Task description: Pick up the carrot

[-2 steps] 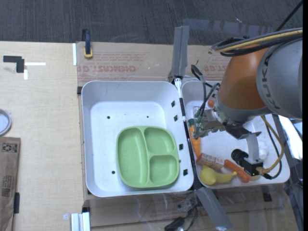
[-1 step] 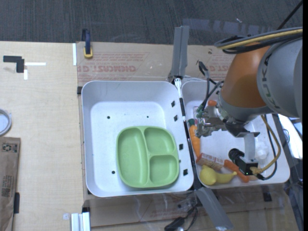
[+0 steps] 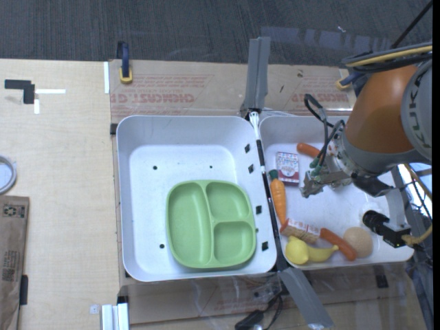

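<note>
The grey arm's fingers [image 3: 315, 183] hang over the right white bin [image 3: 385, 256]. Just left of them lies the small red-and-white carton [image 3: 288, 166], and farther left the orange carrot [image 3: 278, 196] runs along the bin's left wall. Nearer the camera than the fingers sit the yellow banana [image 3: 307, 252] and the tan round bun [image 3: 358, 241]. Well left of the fingers, the green divided plate [image 3: 210, 223] rests in the left white bin [image 3: 137, 184].

Light wooden bench [image 3: 55, 184], two shallow white bins side by side, left bin [image 3: 137, 205], right bin [image 3: 357, 205], tape roll [image 3: 5, 176] at left edge
</note>
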You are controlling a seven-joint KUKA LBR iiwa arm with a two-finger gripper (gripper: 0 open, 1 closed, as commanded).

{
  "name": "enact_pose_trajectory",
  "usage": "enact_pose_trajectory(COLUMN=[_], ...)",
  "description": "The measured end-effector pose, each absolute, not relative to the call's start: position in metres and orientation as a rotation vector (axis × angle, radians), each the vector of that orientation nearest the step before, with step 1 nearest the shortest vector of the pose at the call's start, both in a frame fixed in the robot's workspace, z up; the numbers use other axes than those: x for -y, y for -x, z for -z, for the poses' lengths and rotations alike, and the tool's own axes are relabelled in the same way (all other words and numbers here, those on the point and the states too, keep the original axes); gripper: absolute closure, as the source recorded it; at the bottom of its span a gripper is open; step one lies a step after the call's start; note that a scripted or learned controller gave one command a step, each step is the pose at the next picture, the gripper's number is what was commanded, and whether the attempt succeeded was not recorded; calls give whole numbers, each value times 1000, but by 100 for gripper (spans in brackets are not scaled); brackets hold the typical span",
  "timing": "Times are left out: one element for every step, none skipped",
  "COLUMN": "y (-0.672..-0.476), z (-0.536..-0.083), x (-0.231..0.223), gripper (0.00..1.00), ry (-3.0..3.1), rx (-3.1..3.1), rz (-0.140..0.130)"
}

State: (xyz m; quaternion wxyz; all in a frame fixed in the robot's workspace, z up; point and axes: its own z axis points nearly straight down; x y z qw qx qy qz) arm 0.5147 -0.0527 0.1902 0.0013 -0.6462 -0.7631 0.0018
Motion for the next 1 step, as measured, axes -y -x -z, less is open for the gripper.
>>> enact_pose_trajectory(y=[-477], z=[-191], x=[-16], gripper=[100], ry=[2032], rx=[2394], rz=[-4])
